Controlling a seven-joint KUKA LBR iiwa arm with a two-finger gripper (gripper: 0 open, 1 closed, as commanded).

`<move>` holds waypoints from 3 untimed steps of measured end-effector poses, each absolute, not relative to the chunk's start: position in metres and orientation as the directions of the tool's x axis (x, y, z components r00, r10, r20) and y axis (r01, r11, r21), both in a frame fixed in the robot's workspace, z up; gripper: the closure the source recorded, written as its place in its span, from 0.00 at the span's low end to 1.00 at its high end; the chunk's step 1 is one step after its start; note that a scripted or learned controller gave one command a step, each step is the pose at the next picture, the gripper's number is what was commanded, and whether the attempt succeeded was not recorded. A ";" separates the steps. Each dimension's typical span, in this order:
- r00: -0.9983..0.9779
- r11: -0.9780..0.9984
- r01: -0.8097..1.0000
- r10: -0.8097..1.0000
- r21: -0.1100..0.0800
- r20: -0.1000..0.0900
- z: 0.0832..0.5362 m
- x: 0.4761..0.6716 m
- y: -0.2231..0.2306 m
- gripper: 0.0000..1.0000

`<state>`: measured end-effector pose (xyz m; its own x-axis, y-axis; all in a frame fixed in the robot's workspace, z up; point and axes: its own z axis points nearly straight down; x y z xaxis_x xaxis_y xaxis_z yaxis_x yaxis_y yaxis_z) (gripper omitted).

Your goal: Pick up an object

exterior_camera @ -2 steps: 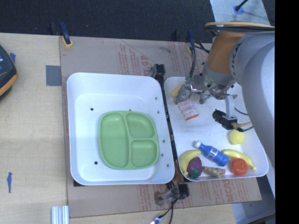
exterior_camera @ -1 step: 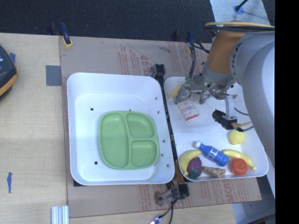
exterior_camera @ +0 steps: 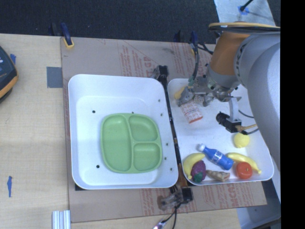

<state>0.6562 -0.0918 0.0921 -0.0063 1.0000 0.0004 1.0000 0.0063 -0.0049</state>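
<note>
**Gripper at the packet, far-left corner of the right bin**

1x small red-and-white flat paper packet (exterior_camera: 192, 112), lying on the floor of the right shallow white bin (exterior_camera: 212, 135), about 10 o'clock from bin centre. Its long axis runs roughly 11 to 5 o'clock. I can't tell which end is the top.

Grey two-finger gripper (exterior_camera: 199, 95) is just beside the packet, at its 12–1 o'clock. I can't tell from this angle whether it is spread or pressed together.

Rest of the right bin, 1x each:
- small yellow ball (exterior_camera: 241, 140), 3–4 o'clock from bin centre, on its own
- blue plastic bottle with a white cap (exterior_camera: 217, 157), 6 o'clock, lying down, cap pointing to 10 o'clock
- yellow toy banana (exterior_camera: 248, 160), 4–5 o'clock, just beside the bottle's base
- red toy tomato (exterior_camera: 244, 170), touching the banana at its 6 o'clock
- curved yellow fruit piece (exterior_camera: 189, 161), 7 o'clock
- purple toy vegetable (exterior_camera: 198, 169), against the yellow piece
- tan oblong piece (exterior_camera: 218, 175), between the purple vegetable and the tomato

2x bins in total. The left shallow white bin (exterior_camera: 86, 104) holds 1x pale green plastic tray with three compartments (exterior_camera: 131, 143), near its centre.

Both bins sit on a brown cardboard sheet (exterior_camera: 119, 56).
</note>
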 end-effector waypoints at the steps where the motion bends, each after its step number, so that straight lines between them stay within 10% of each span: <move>1: -0.004 0.004 1.000 1.000 -0.004 0.000 0.092 0.656 -0.097 0.00; 3: -0.005 0.005 1.000 1.000 -0.006 0.001 0.092 0.656 -0.092 0.00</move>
<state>0.6561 -0.0919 0.0920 -0.0052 1.0000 0.0008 1.0000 0.0052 -0.0060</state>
